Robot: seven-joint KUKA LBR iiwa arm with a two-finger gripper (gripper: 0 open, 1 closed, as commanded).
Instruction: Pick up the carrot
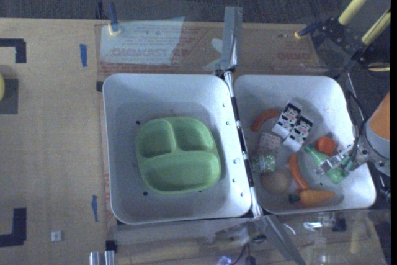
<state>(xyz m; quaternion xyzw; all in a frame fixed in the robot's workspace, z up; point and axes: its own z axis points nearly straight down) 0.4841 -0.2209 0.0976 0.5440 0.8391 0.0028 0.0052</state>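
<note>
Hand [340,161]: at right edge of right bin [353,195], low over the clutter, above a green item [329,166]. State of hand: cannot tell, metal parts blur into the green item. Nothing confirmed in grasp.

Carrot [315,197]: lies flat on bin floor, near front right corner, just below/left of hand, apart from it. Dark stub end at left, beside a brown round item [276,181]; an orange sausage-like piece [296,172] is just above, approx touching.

Orientation: long axis runs approx left-right in view, slight tilt. Thick end toward left, taper toward right, as far as visible.

Handling (judgement): likely toy plastic, so light, stiff, smooth, prone to slip or roll. Rec. pinch across the thick mid-body, square to long axis; avoid the tip.

Left bin [118,133]: green tray [178,155], n/a to task.
</note>
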